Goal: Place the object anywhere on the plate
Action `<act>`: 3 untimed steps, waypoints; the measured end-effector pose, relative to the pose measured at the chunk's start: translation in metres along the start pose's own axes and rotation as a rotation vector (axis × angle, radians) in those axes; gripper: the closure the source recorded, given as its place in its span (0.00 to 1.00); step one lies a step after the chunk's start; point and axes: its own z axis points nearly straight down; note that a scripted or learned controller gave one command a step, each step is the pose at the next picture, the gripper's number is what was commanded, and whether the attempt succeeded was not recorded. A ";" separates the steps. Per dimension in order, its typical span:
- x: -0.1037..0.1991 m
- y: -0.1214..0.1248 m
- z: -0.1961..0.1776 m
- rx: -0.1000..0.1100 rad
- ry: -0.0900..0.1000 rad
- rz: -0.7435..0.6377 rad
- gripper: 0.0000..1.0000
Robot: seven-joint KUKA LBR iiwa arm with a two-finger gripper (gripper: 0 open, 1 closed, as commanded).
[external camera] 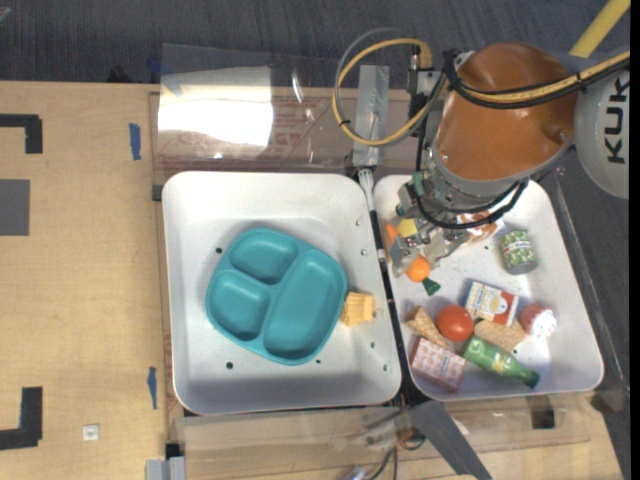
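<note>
A teal divided plate [275, 294] lies in the left bin [200, 208]. A small yellow toy [358, 309] rests against the plate's right rim, on the bin floor. My gripper [420, 240] hangs below the orange wrist band over the left part of the right bin [570, 268]. It is just above a small orange carrot with a green tip [420, 270]. The wrist hides much of the gripper, and I cannot see whether it touches the carrot.
The right bin holds several toy foods: a green-dotted cup [519, 250], a red-and-white carton [490, 301], a tomato [455, 322], a green bottle [498, 359], and a pink packet [437, 362]. The divider between the bins runs just left of the gripper.
</note>
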 end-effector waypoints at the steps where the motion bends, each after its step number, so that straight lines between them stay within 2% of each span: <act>1: -0.107 -0.075 -0.076 0.006 -0.003 -0.078 1.00; 2: -0.129 0.012 -0.107 -0.001 0.001 -0.250 1.00; 3: -0.190 0.056 -0.030 -0.007 -0.001 -0.111 1.00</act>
